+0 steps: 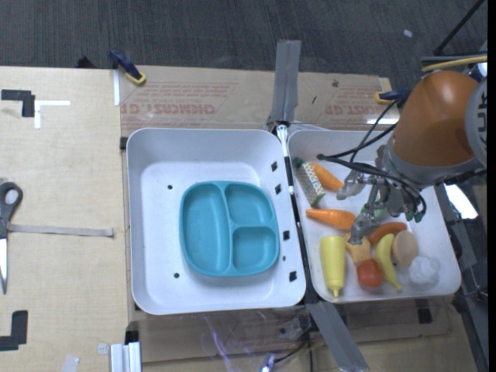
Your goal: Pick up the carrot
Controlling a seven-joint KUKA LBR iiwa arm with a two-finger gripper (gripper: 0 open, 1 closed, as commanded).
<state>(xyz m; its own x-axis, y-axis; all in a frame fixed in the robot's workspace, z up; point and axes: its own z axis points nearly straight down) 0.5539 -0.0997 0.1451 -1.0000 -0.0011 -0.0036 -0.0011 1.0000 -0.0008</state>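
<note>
gripper (363, 229): seen low in the right bin, fingers pointing down-left; open or closed state cannot be told, tips are lost in clutter.
gripper contact: tip is placed just at the right end of the carrot and above a small tan item; nothing is clearly seen between the fingers.
arm (438, 118): grey with orange band, reaching in from the right, black cables are looped around the wrist.
carrot (332, 218): laid flat in the right bin, left of centre, narrow end pointed left toward the bin divider, thick end beside the gripper.
second orange piece (326, 178): located above the carrot, near a grey ridged item (311, 181); kept apart from the carrot.
yellow bottle (333, 263): laid just below the carrot, lengthwise toward the front wall.
tomato (370, 273): found right of the bottle, by the banana (387, 260).
egg (404, 247): placed right of the banana; a clear crumpled item (424, 270) is seen below it.
red-orange piece (385, 231): partly hidden by the gripper.
right bin (446, 231): white, shallow, all food items are held here.
left bin (147, 208): white, a teal divided plate (230, 229) is held at its centre.
bench (62, 208): scissors (6, 235) are laid at the far left edge.
</note>
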